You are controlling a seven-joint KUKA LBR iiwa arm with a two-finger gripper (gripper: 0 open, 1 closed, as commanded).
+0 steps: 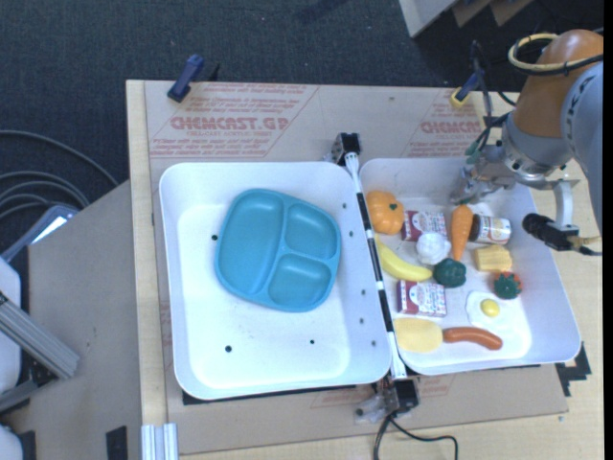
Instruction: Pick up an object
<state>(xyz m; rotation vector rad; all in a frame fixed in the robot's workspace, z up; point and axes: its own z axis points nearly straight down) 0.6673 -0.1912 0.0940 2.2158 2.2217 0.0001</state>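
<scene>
The right bin (551, 286) holds several toy foods: an orange fruit (385, 211), a banana (400, 264), a carrot (462, 230), a white garlic bulb (433, 247), a broccoli piece (449, 273), a cheese wedge (493, 257), a small bottle (492, 227), a fried egg (487, 307), a sausage (471, 336) and two red-and-white packets (422, 225) (421, 298). My gripper (469, 188) hangs low over the bin's back part, just above the carrot's top end and beside the bottle. Nothing shows between it and the bin floor.
The left bin (192, 324) bears a blue divided plate (279, 249). A black clip (346, 146) joins the bins at the back, and a blue clamp (184, 78) sits at the bench's far left corner. The arm's grey wrist and orange band (556, 84) rise at upper right.
</scene>
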